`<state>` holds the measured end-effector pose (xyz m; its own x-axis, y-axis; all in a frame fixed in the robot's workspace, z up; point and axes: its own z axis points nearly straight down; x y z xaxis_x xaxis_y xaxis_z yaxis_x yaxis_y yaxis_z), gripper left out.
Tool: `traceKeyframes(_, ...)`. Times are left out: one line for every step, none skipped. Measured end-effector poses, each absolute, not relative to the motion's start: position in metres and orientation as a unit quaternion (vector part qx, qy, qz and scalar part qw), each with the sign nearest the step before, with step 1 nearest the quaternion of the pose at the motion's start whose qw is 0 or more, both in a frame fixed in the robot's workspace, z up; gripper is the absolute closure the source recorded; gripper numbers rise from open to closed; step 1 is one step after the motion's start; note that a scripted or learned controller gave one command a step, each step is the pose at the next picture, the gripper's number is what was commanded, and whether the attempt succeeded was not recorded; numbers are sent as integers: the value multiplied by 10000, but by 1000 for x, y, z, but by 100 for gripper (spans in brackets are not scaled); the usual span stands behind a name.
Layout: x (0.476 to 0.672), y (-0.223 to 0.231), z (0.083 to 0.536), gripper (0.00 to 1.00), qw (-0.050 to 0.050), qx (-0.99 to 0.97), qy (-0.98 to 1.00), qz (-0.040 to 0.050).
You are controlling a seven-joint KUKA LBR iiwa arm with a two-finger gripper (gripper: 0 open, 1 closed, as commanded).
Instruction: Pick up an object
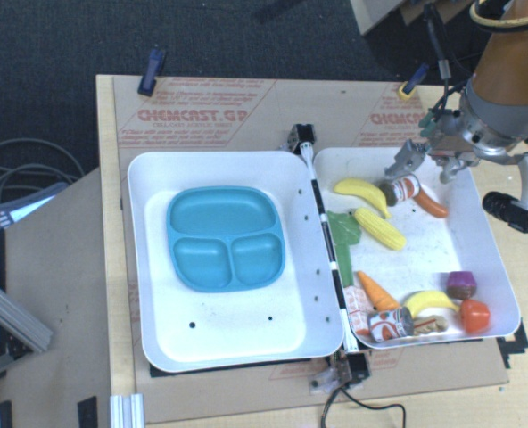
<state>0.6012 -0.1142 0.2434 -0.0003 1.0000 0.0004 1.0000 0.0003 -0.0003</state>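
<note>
Brown board (202, 119) printed "CHEMCAST GP", twice

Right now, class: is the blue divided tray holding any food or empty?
Empty. The blue divided tray in the left bin shows three bare compartments.

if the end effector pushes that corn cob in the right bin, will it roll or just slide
The corn cob looks rounded and elongated, so it would probably roll sideways. Its smooth, toy-like surface suggests it is light and rigid, likely skidding easily on the right bin. The banana beside it may get nudged.
</note>
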Motion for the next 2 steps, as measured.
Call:
traceKeyframes(586,-60,184,0,11,-7068,-7074,4)
traceKeyframes(544,-104,151,0,6,-7077,-7065,9)
